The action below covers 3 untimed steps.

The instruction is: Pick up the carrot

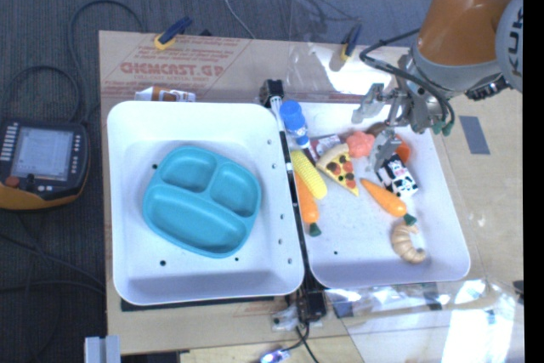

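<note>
An orange carrot (384,196) lies slantwise in the right bin (442,255), its thin tip pointing up-left. A second orange carrot-like piece (306,198) with a green end lies along the bin's left wall, below the corn. My gripper (382,123) hangs over the bin's upper right part, above and slightly behind the slanted carrot and apart from it. Its fingers (371,104) stand open with nothing between them.
In the right bin also lie a corn cob (307,172), a pizza slice (340,166), a pink fruit (361,144), a black-and-white toy (398,176), a croissant (408,241) and a blue bottle (293,120). The left bin (127,149) holds a blue divided plate (202,200).
</note>
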Each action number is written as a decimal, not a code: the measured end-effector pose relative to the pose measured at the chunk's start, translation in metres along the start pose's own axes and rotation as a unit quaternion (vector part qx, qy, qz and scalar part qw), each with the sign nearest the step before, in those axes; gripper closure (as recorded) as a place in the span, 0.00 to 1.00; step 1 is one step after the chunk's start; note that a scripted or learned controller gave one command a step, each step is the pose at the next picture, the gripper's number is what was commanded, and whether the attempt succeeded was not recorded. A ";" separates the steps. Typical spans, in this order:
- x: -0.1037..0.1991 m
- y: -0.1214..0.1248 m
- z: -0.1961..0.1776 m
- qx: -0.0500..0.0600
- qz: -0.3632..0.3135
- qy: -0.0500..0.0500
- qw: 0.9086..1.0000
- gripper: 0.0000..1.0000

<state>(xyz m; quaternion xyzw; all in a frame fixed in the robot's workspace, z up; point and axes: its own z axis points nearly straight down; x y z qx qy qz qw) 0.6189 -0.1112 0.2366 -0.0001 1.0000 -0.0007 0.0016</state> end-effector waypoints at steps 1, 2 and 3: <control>0.092 -0.029 0.114 -0.001 0.117 0.005 0.993 0.00; 0.082 -0.050 0.146 -0.001 0.123 -0.003 0.992 0.00; 0.078 -0.051 0.133 0.001 0.122 -0.009 0.992 1.00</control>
